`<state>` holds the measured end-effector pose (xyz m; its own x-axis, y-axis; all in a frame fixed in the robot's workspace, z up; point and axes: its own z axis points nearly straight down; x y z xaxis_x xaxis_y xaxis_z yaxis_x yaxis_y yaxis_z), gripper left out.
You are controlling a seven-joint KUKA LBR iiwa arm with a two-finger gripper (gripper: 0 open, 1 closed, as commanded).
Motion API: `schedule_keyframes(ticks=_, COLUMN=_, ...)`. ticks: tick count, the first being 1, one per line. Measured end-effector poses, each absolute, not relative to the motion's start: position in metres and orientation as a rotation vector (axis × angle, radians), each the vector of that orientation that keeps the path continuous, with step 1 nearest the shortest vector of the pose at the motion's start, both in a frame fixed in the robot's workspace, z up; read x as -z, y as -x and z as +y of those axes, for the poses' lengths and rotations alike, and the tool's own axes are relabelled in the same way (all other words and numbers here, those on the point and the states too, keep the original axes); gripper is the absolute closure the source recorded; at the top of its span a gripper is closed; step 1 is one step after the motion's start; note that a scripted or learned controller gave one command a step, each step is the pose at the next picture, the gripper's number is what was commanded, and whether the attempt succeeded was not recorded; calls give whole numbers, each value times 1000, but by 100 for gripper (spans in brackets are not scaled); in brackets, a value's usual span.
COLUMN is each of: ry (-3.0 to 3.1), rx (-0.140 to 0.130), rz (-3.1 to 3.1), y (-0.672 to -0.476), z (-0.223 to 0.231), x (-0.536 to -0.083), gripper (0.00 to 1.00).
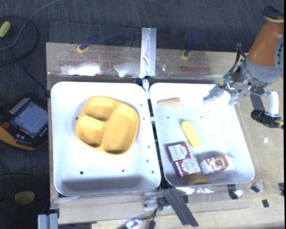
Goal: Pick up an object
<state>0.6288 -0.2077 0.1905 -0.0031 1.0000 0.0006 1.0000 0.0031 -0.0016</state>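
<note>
The two-finger gripper (218,93) is seen at the upper right corner of the right white bin (244,142), hanging from the grey arm with the orange band (266,44). Whether anything is clamped cannot be told at this size, and nothing is seen in its grasp

Nearest candidate: a small pale orange wedge-shaped piece (169,102), lying near the bin's top edge, well apart from the gripper. Below it, a yellow oblong banana-like object (191,133) lies alone at mid-bin, tilted, with bare floor all round. At the bottom, two dark red cartons (182,158) are touching each other, with a white and orange carton (215,163) just beside them and a brown rounded thing (197,178) against the wall. The left white bin (59,142) bears a large yellow lumpy moulded form (107,124)

Judgement: approach not yet begun. The yellow oblong is advised as target; descent should be centred, the grip set across its narrow width. The crowded cartons are best avoided
</note>
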Motion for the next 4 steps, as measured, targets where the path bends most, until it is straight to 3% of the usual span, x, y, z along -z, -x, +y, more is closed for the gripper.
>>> schedule_keyframes(ticks=1, ry=1968, rx=1, rz=-2450, y=-582, z=-169, x=-96, gripper=0)
schedule_keyframes(ticks=2, ry=1720, rx=1, rz=-2642, y=-606, z=-159, x=-90, gripper=0)
schedule_keyframes(ticks=3, ry=1723, rx=7, rz=-2642, y=-607, z=-158, x=-101, gripper=100)
schedule_keyframes(ticks=4, ry=1698, rx=1, rz=-2644, y=-586, z=-90, x=-184, gripper=100)
